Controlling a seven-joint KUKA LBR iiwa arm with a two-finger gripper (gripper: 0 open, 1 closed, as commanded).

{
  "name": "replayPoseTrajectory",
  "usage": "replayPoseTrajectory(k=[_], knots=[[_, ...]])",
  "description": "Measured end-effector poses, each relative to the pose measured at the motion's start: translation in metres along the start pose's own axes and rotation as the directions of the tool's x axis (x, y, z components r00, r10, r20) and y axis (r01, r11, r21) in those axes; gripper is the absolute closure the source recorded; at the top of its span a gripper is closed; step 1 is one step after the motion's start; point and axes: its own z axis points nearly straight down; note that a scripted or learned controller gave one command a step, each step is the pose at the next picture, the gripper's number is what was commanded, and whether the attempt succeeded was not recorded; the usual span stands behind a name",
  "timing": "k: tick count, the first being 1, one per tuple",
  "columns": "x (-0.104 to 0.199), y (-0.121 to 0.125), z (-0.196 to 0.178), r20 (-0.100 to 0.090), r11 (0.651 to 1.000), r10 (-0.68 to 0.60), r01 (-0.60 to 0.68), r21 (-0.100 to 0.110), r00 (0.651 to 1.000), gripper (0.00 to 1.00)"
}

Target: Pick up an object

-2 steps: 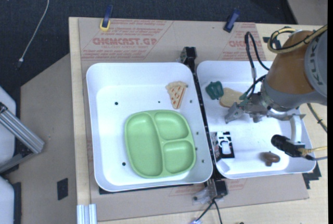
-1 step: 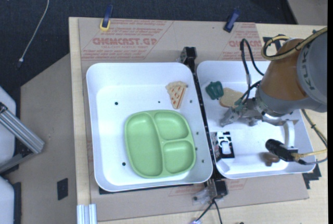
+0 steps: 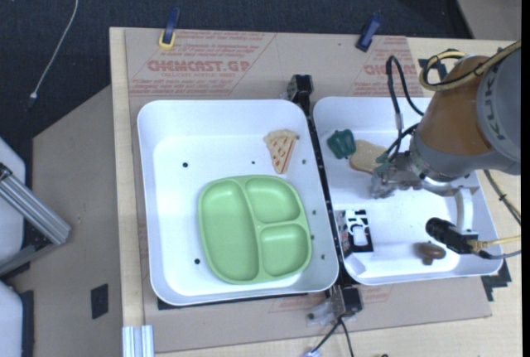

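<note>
Tan lumpy object [image 3: 366, 156] beside gripper [image 3: 383, 184], right bin [image 3: 414, 258].
Finger spread: cannot tell. Teal chunk [image 3: 340, 142] touches it; smooth green divided plate [image 3: 253, 227] in left bin [image 3: 166, 206].

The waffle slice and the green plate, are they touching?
Apart. The camera view shows a strip of white bin floor between the waffle slice and the green plate.

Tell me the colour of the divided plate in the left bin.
Pale green: the three-compartment plastic divided plate, seen best in the camera view.
</note>
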Motion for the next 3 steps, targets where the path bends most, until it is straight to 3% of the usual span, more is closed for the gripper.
replayPoseTrajectory(k=[3], knots=[[-0.011, 0.014, -0.157, 0.003, 1.000, -0.001, 0.001, -0.005, 1.000, 1.00]])
